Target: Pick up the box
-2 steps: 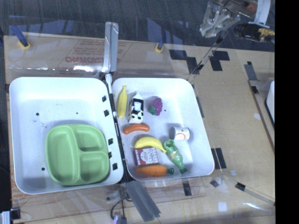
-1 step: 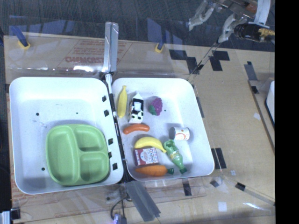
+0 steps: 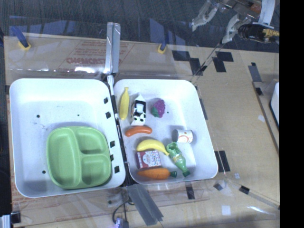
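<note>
A small red box lies flat near the front of the right bin, wedged between a yellow banana behind it and an orange carrot in front. My gripper hangs high at the top right, beyond the bin's far right corner and far from the box. Its fingers are spread open with nothing between them.
The right bin also holds a second banana, a black-and-white carton, purple grapes, an orange sausage, a can and a green bottle beside the box. A green divided plate lies in the left bin.
</note>
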You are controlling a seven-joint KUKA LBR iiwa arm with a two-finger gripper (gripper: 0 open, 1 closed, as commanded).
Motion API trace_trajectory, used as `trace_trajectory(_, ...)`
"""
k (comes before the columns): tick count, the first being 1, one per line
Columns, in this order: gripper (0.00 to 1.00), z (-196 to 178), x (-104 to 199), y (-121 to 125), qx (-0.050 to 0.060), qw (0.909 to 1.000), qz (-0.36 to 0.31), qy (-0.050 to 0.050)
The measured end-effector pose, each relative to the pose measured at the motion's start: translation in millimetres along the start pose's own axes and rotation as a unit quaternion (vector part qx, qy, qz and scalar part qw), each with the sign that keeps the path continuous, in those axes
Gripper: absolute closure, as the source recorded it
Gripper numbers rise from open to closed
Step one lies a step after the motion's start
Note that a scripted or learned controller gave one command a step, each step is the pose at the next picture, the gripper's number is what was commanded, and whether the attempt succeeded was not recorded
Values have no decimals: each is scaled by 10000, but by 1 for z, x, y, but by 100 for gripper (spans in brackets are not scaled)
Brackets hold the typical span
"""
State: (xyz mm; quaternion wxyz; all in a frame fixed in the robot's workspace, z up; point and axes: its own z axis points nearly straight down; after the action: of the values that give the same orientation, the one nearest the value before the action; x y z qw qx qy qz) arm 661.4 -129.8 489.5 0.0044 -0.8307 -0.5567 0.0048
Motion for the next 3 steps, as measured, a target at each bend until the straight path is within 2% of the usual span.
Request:
trace_trajectory(1, 100, -9, 3, 0, 9, 10000, -45, -1)
trace_trajectory(2, 0, -9, 3, 0, 11, 10000, -49, -2)
trace_trajectory(3, 0, 81, -42, 13, -43, 9982, -597, -2)
